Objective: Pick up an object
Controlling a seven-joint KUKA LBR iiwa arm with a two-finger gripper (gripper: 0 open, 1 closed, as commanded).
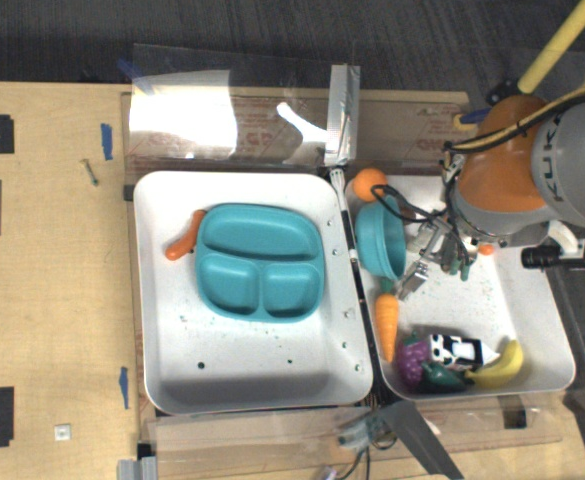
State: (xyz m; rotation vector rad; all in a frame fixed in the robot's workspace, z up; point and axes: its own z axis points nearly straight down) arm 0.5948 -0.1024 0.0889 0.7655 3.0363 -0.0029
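We are seeing smooth plastic toys in the right bin (532, 318). The gripper (417, 268) is reaching down at a slant from the grey arm (562, 168); we cannot tell its fingers' state. A tilted teal bowl (380, 240) is sitting just left of the fingers, a tapered carrot (386, 323) just below, purple grapes (412, 360) and a curved banana (502, 363) farther below. The left bin (162, 298) is holding a teal divided plate (260, 260).

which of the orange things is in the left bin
The thin orange piece tucked against the teal tray's left edge. The orange ball and the carrot both lie in the right bin.
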